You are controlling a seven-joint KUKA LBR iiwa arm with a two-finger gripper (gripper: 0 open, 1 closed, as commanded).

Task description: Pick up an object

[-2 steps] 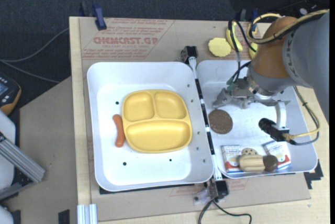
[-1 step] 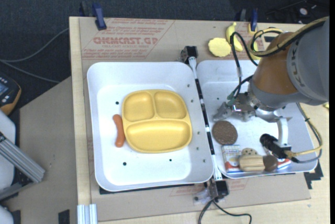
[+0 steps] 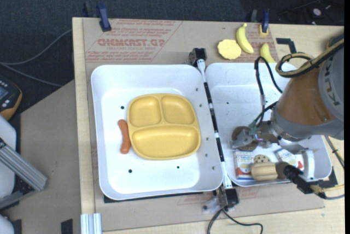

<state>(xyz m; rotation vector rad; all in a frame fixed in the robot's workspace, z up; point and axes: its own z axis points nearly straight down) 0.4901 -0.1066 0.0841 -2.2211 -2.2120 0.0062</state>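
Low over the right bin (image 3: 219,118), gripper (image 3: 244,138) poised above clutter for a pick; finger spread impossible to tell.

Glossy yellow plastic plate (image 3: 163,126); smooth white plastic bins (image 3: 104,134).

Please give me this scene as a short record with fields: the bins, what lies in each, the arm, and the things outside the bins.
left bin: yellow divided plate; orange sausage beside the plate's left edge
right bin: printed packet, tan block
arm: over the right bin
pincer: low in the right bin, near the packet
bench behind the bins: two bananas, yellow round piece
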